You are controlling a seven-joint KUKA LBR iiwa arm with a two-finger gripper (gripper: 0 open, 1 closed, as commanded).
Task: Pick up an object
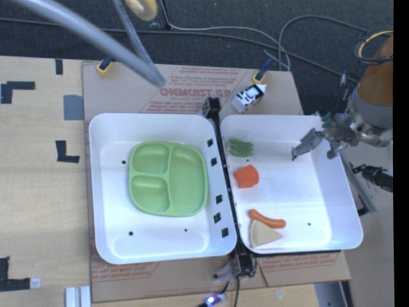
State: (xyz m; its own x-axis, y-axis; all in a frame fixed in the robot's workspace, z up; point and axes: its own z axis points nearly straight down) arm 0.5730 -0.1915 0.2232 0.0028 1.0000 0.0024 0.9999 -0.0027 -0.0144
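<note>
- Gripper (317,146) poised over the right bin (332,190), near that bin's far right corner, at the end of the grey arm (374,94) reaching in from the right.
- Two dark fingers splayed apart, one pointing left toward the bin's middle, the other down and right near the rim; nothing between them, so open and empty-handed.
- Nearest candidate: green leafy piece (241,148), lying to the gripper's left along the far edge of the right bin, close against the divider between the two bins.
- Just nearer the camera than that: orange-red chunk (246,176), also on the left side of the right bin, down and left of the gripper.
- Farther still, toward the near edge of the right bin: orange sausage-shaped piece (267,220), long axis running roughly left to right with a slight tilt, touching or just beside a pale wedge (264,235) below it.
- All four objects well apart from the gripper, and all to its left; bare white floor directly beneath the fingers.
- Probably a leftward shift needed before any descent would meet an object.
- Left bin (108,171) carrying a green divided plate (169,178), farthest from the gripper, across the divider.
</note>
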